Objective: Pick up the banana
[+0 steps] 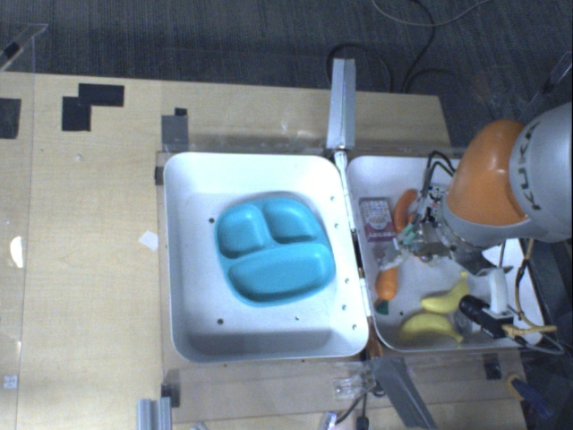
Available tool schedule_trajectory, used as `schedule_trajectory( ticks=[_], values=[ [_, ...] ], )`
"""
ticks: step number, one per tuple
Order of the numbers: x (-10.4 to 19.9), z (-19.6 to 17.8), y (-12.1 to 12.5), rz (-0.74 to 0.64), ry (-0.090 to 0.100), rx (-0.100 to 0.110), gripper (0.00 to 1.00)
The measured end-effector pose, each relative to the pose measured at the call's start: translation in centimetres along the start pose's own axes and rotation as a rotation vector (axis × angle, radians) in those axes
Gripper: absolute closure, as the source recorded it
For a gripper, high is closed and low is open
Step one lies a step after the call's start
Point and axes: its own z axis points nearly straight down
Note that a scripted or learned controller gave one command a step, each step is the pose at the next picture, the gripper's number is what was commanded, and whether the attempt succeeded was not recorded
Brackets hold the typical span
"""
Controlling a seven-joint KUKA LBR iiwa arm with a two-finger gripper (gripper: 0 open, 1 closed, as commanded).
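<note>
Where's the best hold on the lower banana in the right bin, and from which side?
Probably the banana at its middle, from straight above, closing across its narrow width. It lies flat, lengthwise beside the wall of the right bin, so a side approach looks blocked, and its ends taper.

You have two white bins side by side on the desk (89, 240).
Left bin (183, 240): one blue three-compartment tray (273, 249), lying flat, roughly centred.
Right bin (376, 173): small printed packet (376, 215) near the shared wall; orange carrot (387, 283) just below it; red-orange item (405, 206) beside the packet, partly hidden.
Black tape marks (89, 104) on the desk, far left.
</note>
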Motion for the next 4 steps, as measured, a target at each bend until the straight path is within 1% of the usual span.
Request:
schedule_trajectory(
  ticks=[1,2,3,4],
  values=[
    [-4.1,-6.1,-3.9,-0.042,-0.001,-0.004,0.00],
    [-10.0,-4.4,-5.0,-0.100,-0.001,-0.004,0.00],
    [-8.8,2.2,-5.1,-0.532,-0.008,-0.012,0.00],
    [-8.7,1.2,-4.9,-0.533,-0.008,-0.016,1.00]
  ],
)
